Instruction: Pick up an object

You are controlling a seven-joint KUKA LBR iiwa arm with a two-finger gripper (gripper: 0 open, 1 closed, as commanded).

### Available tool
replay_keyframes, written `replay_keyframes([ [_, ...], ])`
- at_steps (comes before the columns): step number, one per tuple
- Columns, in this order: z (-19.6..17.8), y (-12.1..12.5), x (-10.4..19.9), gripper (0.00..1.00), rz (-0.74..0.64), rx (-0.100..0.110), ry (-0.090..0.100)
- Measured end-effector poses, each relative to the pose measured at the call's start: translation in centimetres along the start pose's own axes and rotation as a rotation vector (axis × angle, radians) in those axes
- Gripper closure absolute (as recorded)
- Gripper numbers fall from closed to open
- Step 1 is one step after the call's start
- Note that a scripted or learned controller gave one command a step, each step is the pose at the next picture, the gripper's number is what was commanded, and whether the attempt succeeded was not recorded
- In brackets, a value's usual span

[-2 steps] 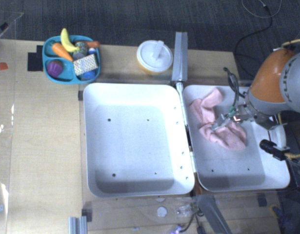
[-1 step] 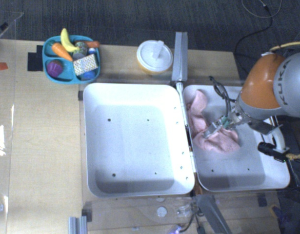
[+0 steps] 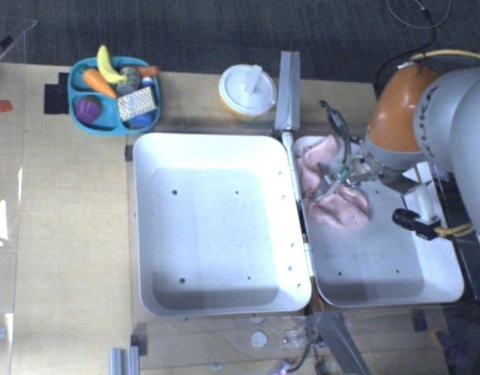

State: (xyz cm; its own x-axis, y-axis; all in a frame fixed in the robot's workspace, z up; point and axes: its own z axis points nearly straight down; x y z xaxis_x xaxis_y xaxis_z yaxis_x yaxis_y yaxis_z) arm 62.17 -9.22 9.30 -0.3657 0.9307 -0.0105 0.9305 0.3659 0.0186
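Pink cloth (image 3: 333, 194), crumpled into a loose heap, lies in the upper left part of the right bin (image 3: 396, 276), close against the wall that this bin shares with its neighbour. Over it reaches the grey arm (image 3: 450, 116), entering from the right with its orange band (image 3: 396, 116) just above the wrist, and its tool (image 3: 331, 180) sits low on top of the heap, with folds of the fabric bunched around the metal tips. Whether the tool is clenched on the cloth or merely pressed into it cannot be told from this angle. The left bin (image 3: 216, 225), a shallow white tray with small dark holes in its floor, stands beside the right one on the pale wooden worktop (image 3: 60, 233). Behind the bins, near the worktop's far edge, a white lidded cup (image 3: 247, 91) with a yellow rim rests just beside an upright grey metal bar (image 3: 287, 92) that rises between the two bins. Farther left on the same edge, a blue divided tray (image 3: 113, 96) carries toy food, among it a yellow banana (image 3: 107, 66) and an orange carrot (image 3: 99, 83). Black cables (image 3: 417, 10) loop across the dark floor beyond the worktop.
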Motion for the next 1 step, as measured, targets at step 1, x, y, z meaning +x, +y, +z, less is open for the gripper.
replay_keyframes([
  [1, -1.09, 0.45, 0.17, 1.0, -0.007, -0.006, 0.001],
])
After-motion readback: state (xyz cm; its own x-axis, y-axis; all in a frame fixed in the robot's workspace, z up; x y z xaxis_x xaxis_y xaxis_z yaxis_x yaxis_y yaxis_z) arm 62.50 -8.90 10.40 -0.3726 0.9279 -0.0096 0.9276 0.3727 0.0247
